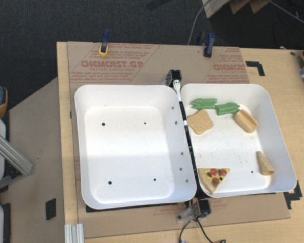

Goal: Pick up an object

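Here the right shallow white bin (273, 135) holds two green pieces (203, 103) (227, 108), tan toast slice (200, 122) and pizza wedge (214, 177).

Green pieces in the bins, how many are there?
2, both at the far end of the right bin: one green piece nearer the divider, the other green piece just to its right.

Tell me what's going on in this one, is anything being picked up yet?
Nothing is being handled at this moment. All the toy food sits untouched in the right bin: two green pieces near the far side, a slice of bread, a bun-like roll, a pizza slice at the near left corner, and a small tan piece. The left bin sits alongside.
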